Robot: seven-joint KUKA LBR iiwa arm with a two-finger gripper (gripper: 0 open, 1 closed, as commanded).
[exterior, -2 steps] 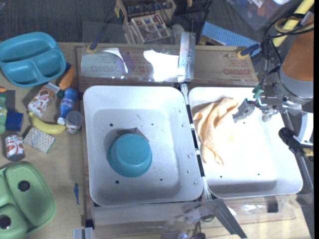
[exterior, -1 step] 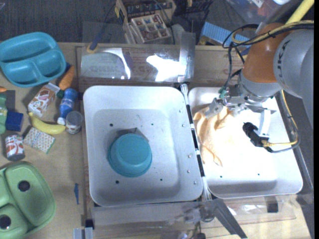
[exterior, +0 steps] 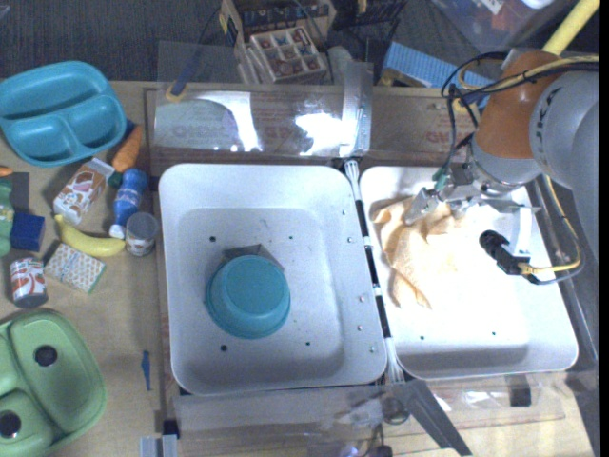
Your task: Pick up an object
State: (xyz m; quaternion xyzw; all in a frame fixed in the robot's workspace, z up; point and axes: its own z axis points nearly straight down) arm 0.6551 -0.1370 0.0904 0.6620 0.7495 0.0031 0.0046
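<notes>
Teal bowl (exterior: 248,296): upside down in left bin (exterior: 181,255), untouched.
Cloth (exterior: 411,246): tan, crumpled, right bin (exterior: 533,341), far-left part.
Gripper (exterior: 440,201): at cloth's top edge; grip state unclear (blurred, washed out).
Risk: limp fabric slips out, or arm lifts w/ nothing.

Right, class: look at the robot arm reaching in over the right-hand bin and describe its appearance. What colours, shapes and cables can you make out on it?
The arm is a thick, rounded grey body with an orange band above the wrist. Black cables loop over that band, and another black cable, tipped with yellow, trails beside the wrist. The gripper is a small, pale metallic assembly, much slimmer than the arm. No lettering or logos are legible.
</notes>
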